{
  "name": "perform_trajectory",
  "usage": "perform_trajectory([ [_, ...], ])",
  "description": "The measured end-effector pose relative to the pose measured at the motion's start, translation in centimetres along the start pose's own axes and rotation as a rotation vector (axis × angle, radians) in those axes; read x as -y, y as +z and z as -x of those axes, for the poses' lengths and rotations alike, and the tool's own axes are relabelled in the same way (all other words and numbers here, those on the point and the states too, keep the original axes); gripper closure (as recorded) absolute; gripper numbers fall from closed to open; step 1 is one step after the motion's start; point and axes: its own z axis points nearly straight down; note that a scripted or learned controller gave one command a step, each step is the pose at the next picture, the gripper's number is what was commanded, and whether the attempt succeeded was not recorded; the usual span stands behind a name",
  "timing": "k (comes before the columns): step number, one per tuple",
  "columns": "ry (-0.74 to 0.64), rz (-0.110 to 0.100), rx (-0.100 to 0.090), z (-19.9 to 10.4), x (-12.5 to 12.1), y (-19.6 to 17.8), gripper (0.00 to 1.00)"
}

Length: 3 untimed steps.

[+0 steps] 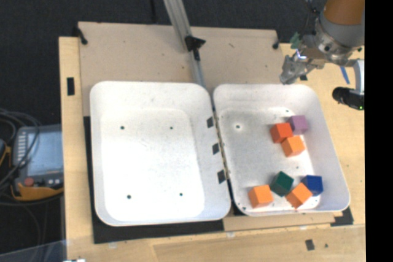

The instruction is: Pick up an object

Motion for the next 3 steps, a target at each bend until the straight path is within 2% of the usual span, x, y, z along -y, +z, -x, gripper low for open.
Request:
perform_trajectory([
  [1,0.000,-0.005,0.001,-4.9,0.8,1.8,1.00],
  [3,-0.002,-0.005,-0.001,-15.4,2.3,1.0,1.00],
])
